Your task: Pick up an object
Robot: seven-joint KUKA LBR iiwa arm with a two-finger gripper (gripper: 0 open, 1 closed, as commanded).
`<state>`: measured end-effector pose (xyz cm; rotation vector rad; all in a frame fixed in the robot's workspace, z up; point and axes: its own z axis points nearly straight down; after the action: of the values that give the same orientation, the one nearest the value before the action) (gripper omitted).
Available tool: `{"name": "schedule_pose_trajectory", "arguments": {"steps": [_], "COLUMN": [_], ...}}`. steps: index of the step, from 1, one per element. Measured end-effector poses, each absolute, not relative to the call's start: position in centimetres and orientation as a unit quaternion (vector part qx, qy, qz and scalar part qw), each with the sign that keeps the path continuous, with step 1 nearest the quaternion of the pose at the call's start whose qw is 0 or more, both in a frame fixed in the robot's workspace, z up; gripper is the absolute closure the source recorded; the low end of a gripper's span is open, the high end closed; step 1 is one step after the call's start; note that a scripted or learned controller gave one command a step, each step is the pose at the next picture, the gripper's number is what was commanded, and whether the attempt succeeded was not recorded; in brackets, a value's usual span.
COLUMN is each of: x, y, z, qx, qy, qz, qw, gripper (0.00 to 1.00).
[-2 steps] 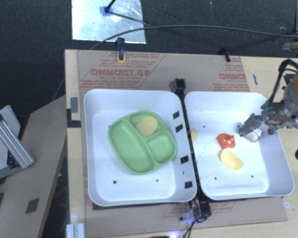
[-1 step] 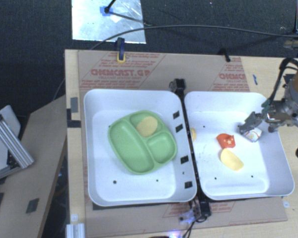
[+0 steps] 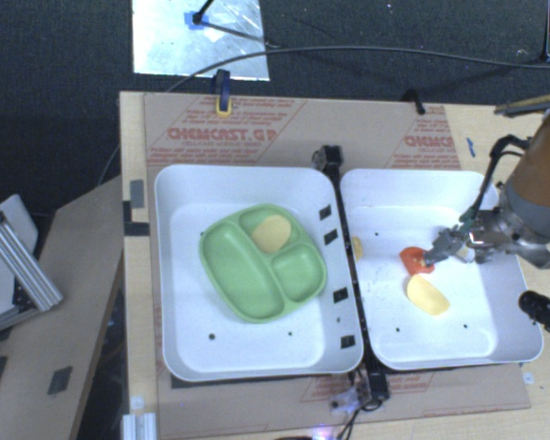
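Dark carpet covered the floor behind the bench, and on it lay a shiny silver sheet, far up and to the left of the gripper. Brown cardboard with red printed letters lay under two shallow white bins. Going from the left, the left bin held a green divided plate, well apart from the gripper, on the other side of the black divider between the bins. One pale yellow object rested in the upper compartment of this plate. In the right bin, a small red object lay near the middle of the floor, directly at the tip of the gripper; the tip seemed to touch it or to stand just over it, but I could not tell if the red object was between the fingers, and I also could not tell if the gripper was open or closed, because this part was small and blurred. A second yellow object lay just below the gripper tip and near the red one. The grey arm with its orange band reached in from the right, above the right bin.
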<state>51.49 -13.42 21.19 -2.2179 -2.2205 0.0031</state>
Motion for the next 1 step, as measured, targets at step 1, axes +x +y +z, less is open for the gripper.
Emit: {"name": "schedule_pose_trajectory", "arguments": {"steps": [1], "x": [50.52], "y": [-13.70], "z": [16.17], "qx": [-0.707], "qy": [-0.707], "qz": [0.0007], "qw": [0.002], "gripper": [0.00]}}
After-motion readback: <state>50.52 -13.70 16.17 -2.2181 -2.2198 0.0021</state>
